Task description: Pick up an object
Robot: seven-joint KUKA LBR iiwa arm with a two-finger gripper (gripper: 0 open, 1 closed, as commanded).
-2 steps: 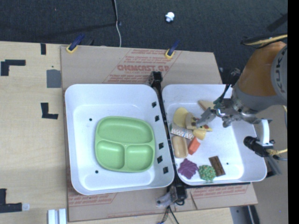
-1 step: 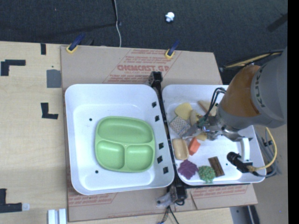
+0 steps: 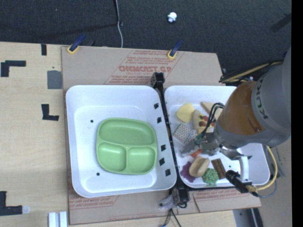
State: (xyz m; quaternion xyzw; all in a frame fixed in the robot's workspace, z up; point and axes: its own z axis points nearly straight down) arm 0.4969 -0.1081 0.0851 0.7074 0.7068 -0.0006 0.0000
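The right bin (image 3: 255,171) holds several small toy foods. A yellow lemon-like piece (image 3: 185,112) lies at the upper left, with a grey meshed item (image 3: 183,133) below it. Lower down lie a tan bread-like piece (image 3: 200,165), a purple piece (image 3: 185,170), a green broccoli (image 3: 210,176) and a brown bar (image 3: 218,167). My gripper (image 3: 202,143) hangs low over the middle of this bin, just above an orange-red piece (image 3: 194,153). The grey wrist and its orange band hide much of the bin's right half.
The left bin (image 3: 78,103) holds a green divided plate (image 3: 126,145). A black divider (image 3: 163,122) runs between the bins. Both bins rest on a cardboard sheet (image 3: 142,67) on the wooden bench. A cable loops at the right bin's lower right corner.
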